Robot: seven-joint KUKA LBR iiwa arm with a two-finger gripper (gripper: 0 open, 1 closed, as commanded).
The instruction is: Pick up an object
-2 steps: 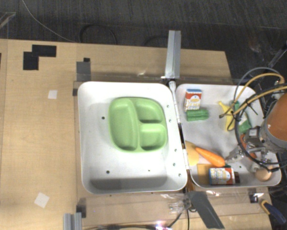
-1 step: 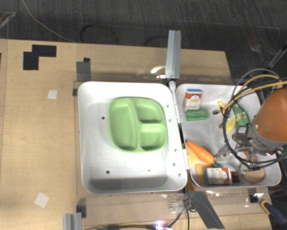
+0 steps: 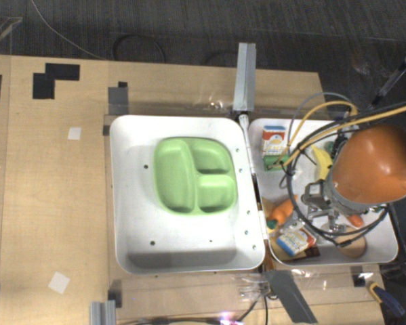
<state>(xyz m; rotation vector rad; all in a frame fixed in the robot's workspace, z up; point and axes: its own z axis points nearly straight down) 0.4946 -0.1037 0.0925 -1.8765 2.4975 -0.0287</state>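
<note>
Arm w/ orange band (image 3: 375, 164) hangs over the right bin (image 3: 392, 249), wrapped in cables; gripper (image 3: 325, 215) sits low among the clutter, can't tell its state, hidden under the wrist. Right bin holds a small carton (image 3: 274, 141) at the far end, a yellow item (image 3: 322, 160), an orange piece (image 3: 281, 212) & a packet (image 3: 294, 240) just beside the gripper. Left bin (image 3: 131, 181) holds a green divided tray (image 3: 192, 175), approx centre

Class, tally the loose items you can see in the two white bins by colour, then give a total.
Green: 1, the divided plastic tray
Orange: 1, the small rounded piece
Yellow: 1, the curved banana shape
White: 1, the small carton
Multicoloured: 1, the crinkled packet
Total: 5
</note>
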